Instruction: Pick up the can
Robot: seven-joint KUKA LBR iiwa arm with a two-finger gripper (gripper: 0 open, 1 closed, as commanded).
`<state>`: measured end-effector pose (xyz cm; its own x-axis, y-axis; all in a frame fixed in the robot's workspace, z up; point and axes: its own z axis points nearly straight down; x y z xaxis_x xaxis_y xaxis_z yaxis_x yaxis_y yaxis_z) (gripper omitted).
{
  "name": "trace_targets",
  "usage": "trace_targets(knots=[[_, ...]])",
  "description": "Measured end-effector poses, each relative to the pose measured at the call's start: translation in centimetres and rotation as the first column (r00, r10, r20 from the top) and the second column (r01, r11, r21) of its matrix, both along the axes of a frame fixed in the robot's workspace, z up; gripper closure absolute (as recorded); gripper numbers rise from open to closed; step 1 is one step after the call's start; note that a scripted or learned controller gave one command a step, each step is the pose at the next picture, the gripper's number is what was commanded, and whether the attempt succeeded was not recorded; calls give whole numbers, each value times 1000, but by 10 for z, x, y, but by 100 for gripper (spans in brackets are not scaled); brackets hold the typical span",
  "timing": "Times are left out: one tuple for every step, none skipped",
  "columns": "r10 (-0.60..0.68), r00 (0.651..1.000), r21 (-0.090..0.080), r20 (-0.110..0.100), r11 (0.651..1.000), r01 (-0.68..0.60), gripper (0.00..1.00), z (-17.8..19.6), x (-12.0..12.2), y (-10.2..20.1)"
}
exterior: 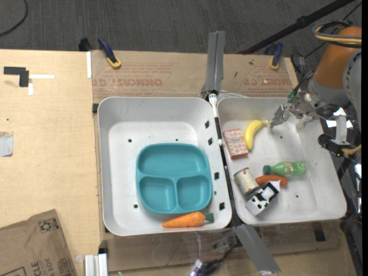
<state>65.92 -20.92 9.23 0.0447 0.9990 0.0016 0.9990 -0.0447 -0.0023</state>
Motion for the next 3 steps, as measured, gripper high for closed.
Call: trace_targets(knots=[[0, 1000, 0, 0, 1000, 0, 0, 0, 0, 0], [0, 1000, 0, 0, 1000, 0, 0, 0, 0, 0], [279, 960, -4, 4, 960, -279, 0, 1, 1, 1]])
